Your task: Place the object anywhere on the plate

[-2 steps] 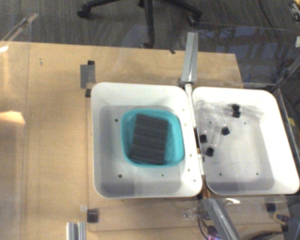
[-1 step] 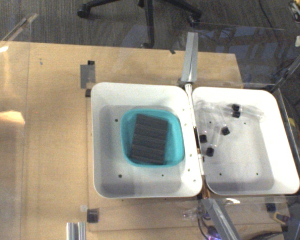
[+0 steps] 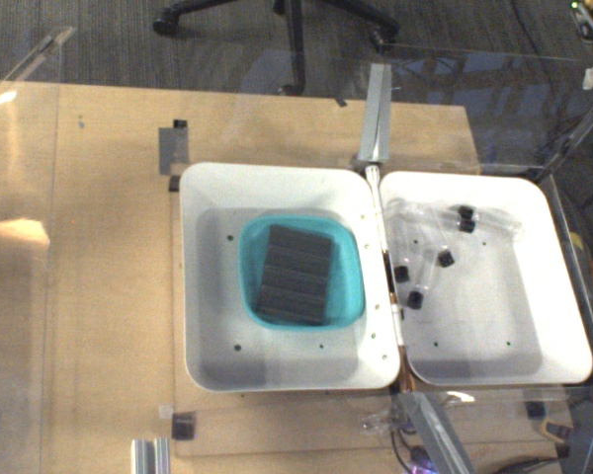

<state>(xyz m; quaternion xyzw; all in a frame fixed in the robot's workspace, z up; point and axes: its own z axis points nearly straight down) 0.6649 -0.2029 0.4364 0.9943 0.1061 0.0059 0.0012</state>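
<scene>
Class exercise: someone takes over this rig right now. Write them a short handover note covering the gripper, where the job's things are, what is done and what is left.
Gripper: its state cannot be told from the camera view.
Plate: teal, sitting in the left bin.
Object: the dark ribbed block lies flat on the plate, inside its rim.
Right bin: holds clear tubes with black caps, loose near its left side.
Done: judging from how things lie, the block is already on the plate.
Left: probably nothing; just confirm the block sits stable.
</scene>
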